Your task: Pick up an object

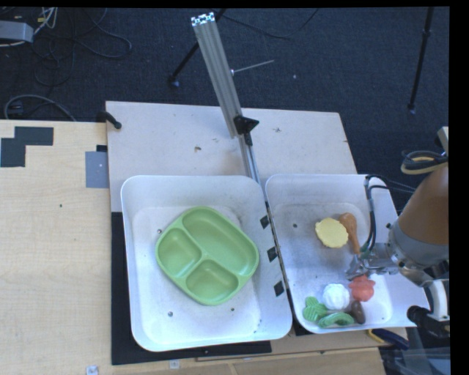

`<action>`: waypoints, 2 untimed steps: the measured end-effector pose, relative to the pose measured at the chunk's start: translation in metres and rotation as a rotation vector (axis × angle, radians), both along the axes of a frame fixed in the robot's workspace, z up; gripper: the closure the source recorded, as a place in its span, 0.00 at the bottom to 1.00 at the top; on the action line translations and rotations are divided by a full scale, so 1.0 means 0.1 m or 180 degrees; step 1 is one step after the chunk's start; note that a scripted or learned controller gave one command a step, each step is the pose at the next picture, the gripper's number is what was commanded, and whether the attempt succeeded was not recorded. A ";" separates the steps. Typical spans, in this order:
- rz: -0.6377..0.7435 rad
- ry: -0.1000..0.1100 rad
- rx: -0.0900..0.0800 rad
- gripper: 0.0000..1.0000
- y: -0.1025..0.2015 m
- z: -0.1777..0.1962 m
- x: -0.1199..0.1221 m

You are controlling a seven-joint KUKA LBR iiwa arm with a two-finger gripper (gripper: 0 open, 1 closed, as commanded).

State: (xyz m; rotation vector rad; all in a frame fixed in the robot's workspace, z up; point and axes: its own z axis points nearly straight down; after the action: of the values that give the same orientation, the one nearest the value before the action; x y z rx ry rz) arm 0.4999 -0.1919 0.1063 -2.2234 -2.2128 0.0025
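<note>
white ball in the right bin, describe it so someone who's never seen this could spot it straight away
Start at the right bin and go to its near edge, where small items cluster. The white ball sits there, just above the green toy and left of the red object. It is the one plain white round thing among coloured pieces.

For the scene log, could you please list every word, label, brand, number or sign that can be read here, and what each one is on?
None: no text can be read in this view.
The checkered marker atop the metal rail carries a pattern, no letters.
The green divided plate, both white bins and the small items near the end effector bear no visible print.
</note>
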 end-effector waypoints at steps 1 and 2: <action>0.0019 -0.0025 -0.0010 1.00 -0.02 0.63 -0.02; 0.0018 -0.0023 -0.0012 1.00 -0.12 1.11 -0.04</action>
State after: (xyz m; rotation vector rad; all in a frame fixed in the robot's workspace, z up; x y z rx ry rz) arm 0.4963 -0.2039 0.2170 -2.2227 -2.2247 -0.0014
